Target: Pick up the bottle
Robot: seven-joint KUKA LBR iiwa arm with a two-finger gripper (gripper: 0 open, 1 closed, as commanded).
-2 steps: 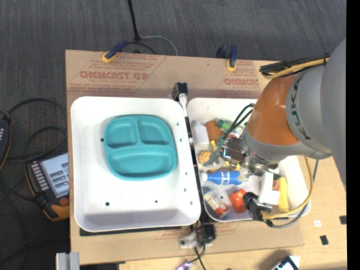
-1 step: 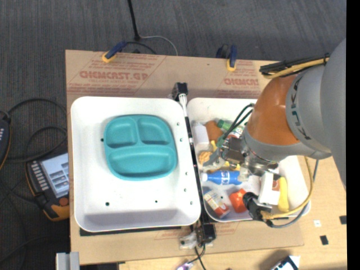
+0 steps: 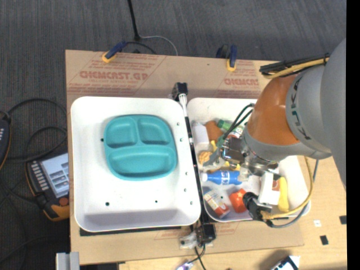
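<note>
Lying crosswise in the right bin [image 3: 301,198], the blue bottle [image 3: 223,177] sits just below the gripper [image 3: 229,153]; finger state probably hidden, I cannot tell.

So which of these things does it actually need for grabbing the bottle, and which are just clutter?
Part of the job:
- blue bottle, lying in the right bin
- gripper, hovering just above it

Just lying about:
- teal divided tray in the left bin
- yellow item
- red-orange item
- brown item
</note>
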